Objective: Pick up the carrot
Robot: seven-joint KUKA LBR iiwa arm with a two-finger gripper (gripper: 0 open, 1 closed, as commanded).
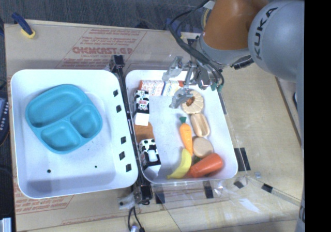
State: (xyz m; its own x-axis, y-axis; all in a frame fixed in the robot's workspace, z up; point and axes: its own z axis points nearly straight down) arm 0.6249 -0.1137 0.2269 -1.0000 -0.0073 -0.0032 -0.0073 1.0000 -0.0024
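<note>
The carrot lies in the right bin, near its middle, green top pointing away from the camera, between a hot dog bun and a banana. The gripper hangs over the bin's far end, fingers spread apart and gripping nothing, just above a round pastry. A blue divided plate sits in the left bin.

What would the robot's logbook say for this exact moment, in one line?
task: pick up carrot | carrot: lying in right bin, not held | gripper: above bin's far end, near round toy | left bin: blue tray
</note>
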